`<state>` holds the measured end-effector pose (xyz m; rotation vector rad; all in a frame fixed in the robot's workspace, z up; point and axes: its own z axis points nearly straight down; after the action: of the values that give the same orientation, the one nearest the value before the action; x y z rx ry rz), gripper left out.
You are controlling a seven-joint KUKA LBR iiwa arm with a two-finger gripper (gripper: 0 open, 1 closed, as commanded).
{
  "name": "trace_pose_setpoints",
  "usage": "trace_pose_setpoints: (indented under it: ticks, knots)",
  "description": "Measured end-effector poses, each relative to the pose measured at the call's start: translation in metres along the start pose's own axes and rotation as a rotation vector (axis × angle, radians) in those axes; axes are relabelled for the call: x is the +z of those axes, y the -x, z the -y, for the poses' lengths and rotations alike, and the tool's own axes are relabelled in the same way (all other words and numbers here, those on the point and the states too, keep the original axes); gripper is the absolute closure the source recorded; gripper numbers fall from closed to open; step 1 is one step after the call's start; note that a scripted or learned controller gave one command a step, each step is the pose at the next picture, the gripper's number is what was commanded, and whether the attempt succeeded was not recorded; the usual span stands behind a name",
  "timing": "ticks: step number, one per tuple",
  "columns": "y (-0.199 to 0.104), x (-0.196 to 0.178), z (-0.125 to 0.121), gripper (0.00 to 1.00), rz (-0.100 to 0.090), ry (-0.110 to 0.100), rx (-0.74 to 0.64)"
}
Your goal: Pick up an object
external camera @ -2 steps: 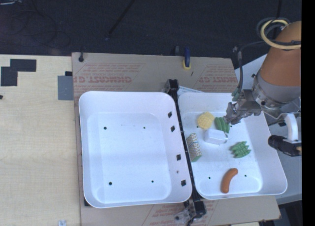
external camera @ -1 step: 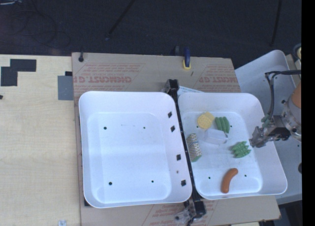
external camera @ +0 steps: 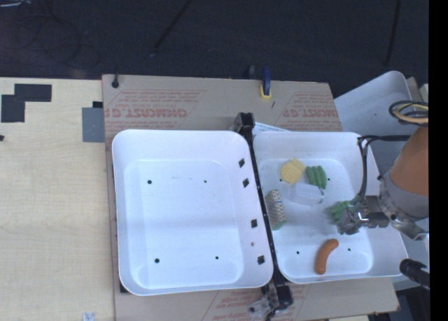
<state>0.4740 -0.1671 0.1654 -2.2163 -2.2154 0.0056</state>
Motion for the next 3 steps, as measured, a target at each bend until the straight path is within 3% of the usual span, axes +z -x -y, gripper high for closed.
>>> trace_pose_setpoints:
  ticks: [1, 2, 3]
  knots:
    - [0.001, -0.004, -0.001, 0.0, 0.002, 0.005, 0.003]
    - [-0.04, -0.049, -0.002, 0.0, 0.002, 0.009, -0.004]
    - [-0.005, -0.045, -0.001, 0.0, 0.003, 0.005, 0.002]
